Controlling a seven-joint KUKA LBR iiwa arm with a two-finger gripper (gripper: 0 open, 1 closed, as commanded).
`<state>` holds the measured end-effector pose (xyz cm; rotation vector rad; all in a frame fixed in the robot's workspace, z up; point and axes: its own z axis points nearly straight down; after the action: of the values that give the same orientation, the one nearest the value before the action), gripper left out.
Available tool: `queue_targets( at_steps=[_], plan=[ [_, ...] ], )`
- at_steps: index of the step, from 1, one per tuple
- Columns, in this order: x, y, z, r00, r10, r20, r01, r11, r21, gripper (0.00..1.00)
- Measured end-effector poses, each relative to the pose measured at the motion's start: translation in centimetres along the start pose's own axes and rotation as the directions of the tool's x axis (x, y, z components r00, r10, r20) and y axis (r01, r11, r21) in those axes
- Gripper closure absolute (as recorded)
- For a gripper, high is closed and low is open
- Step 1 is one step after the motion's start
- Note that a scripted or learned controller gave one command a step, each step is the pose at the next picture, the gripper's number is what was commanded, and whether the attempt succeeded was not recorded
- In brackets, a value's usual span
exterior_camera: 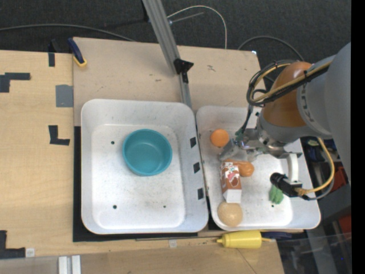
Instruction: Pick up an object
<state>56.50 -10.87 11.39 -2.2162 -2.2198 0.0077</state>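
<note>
The gripper (pixel 239 143) is hanging low over the right bin (pixel 296 216); whether it is gripping anything cannot be told. An orange ball (pixel 219 138) is sitting just at its nine o'clock. A small carton (pixel 231 181) is lying at six o'clock, a beige ball (pixel 230 214) below it. A teal bowl (pixel 147 152) is sitting in the left bin (pixel 97 210).

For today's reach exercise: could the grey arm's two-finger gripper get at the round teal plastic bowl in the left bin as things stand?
Probably yes: the round teal plastic bowl sits alone in the left white bin, open from above. The gripper is over the right bin.
</note>
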Motion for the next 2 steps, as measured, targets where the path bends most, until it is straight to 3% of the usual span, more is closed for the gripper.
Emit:
queue_targets(
  at_steps=[1,2],
  plan=[
    [0.0,0.1,2.4,1.0,0.0,0.001,0.0,1.0,-0.006,0.0],
    [0.0,0.1,1.4,1.0,0.0,0.002,0.0,1.0,-0.01,1.0]
  ],
)
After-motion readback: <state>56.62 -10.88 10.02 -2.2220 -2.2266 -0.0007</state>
